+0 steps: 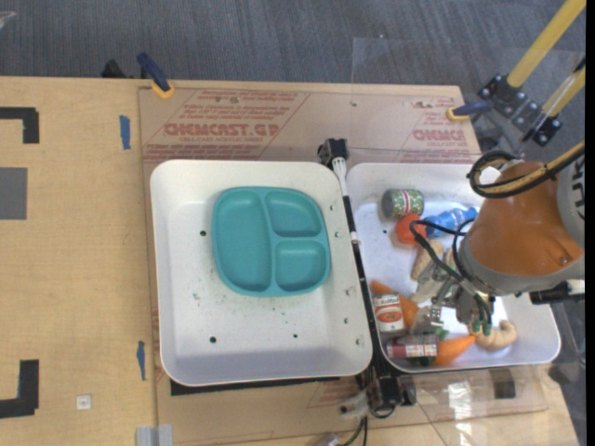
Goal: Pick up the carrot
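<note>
The orange carrot (455, 347) lies near the front edge of the right bin (548, 342), its tip pointing right toward a beige curved item (499, 334). My gripper (435, 303) hangs low over the bin's middle, just above and left of the carrot, among tangled cables. The orange wrist band (517, 230) hides the bin's right part. Nothing shows as held.
Around the gripper in the right bin lie a small bottle with an orange label (390, 312), a dark marker (413, 349), a green can (403, 203), a blue wrapper (453, 219) and a red-orange item (405, 231). The left bin (177, 277) carries a teal divided plate (271, 240).
</note>
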### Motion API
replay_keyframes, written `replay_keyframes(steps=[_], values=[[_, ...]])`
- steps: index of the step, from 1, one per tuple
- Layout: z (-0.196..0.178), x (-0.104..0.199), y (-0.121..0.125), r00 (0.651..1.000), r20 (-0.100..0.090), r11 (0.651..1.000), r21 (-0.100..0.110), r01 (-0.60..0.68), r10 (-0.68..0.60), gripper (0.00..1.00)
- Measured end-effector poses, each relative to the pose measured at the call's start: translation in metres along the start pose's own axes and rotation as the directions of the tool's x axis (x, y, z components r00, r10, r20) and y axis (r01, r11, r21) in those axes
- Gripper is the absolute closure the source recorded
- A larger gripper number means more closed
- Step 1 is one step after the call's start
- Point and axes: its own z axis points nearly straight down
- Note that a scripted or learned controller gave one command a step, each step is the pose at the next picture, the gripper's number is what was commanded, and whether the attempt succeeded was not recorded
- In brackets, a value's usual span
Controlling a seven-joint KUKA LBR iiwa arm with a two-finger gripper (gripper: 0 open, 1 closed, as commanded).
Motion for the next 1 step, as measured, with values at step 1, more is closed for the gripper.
replay_keyframes(steps=[1], values=[[0.0, 0.0006, -0.001, 1.0, 0.002, 1.0, -0.002, 0.002, -0.002, 1.0]])
